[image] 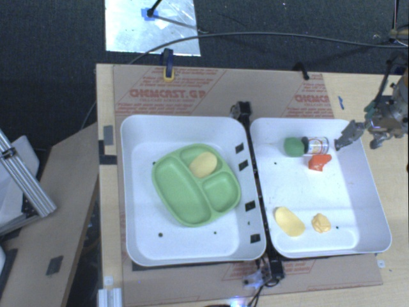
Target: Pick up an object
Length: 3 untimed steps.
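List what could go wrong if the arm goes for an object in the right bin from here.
1. The green-capped bottle and the orange piece lie touching, so a grasp on either may nudge or drag the other.
2. The gripper sits near the right bin's far right rim; a low approach might clip that wall.
3. The yellow piece and the small yellow lump look low and rounded, so the fingers may slide off.
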{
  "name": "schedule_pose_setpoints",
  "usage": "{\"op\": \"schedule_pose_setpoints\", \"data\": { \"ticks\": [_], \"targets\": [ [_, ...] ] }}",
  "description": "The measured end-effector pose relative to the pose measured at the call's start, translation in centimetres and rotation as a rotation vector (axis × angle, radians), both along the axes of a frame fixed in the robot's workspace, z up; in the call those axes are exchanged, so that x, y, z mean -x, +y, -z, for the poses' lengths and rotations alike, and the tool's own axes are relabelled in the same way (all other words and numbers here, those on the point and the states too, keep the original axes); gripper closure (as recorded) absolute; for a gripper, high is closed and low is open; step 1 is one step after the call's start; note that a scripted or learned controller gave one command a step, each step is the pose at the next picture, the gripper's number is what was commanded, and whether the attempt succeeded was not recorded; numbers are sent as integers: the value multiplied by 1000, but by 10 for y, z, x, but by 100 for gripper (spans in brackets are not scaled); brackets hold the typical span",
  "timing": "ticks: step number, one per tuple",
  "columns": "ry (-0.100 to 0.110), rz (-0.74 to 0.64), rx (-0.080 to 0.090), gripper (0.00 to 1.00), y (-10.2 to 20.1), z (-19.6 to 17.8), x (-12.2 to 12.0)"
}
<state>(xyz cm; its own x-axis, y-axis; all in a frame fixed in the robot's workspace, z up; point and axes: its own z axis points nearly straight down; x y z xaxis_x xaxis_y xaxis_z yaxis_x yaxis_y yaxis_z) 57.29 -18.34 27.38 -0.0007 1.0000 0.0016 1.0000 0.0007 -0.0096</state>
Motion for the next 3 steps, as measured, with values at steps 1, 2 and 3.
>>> {"op": "schedule_pose_setpoints", "data": {
  "ticks": [1, 2, 3],
  "targets": [
    [-11, -3, 2, 0, 1, -6, -2],
    [-7, -1, 1, 0, 0, 56, -3],
    [-8, -1, 1, 0, 2, 98, -5]
  ]
}}
